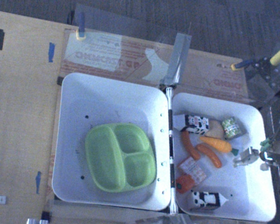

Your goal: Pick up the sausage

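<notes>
Two reddish-orange sausage-like pieces lie in the right bin (257,210): one (190,145) slants along the bin's left side, the other (209,155) lies just right of it, below an orange carrot (216,144). My gripper (246,157) hangs over the right part of this bin, a short way right of the second sausage and apart from it. Nothing shows in its grasp.
The right bin also holds a cow-print carton (197,124), a tan piece (215,129), a green can (232,128), a pink packet (194,170), a red round item (185,183) and a second cow-print carton (206,199). A green divided plate (120,157) sits in the left bin (77,103).
</notes>
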You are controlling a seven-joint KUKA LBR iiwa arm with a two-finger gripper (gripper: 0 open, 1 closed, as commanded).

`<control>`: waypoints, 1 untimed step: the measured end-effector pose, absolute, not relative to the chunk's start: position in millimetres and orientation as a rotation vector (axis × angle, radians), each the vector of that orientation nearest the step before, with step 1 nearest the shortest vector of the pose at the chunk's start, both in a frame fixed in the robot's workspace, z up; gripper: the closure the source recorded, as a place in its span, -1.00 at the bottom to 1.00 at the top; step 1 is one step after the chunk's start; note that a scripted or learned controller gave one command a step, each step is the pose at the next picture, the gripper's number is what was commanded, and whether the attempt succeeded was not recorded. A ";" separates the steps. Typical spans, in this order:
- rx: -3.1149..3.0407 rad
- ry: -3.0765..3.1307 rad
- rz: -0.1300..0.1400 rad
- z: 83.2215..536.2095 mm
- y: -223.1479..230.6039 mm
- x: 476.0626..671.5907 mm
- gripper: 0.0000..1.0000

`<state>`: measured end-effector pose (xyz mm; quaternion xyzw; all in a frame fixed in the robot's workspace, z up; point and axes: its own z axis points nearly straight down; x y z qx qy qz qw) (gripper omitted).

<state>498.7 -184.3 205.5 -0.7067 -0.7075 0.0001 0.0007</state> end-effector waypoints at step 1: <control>-2.150 -2.294 -0.002 88.4 -130.5 550.2 -1.00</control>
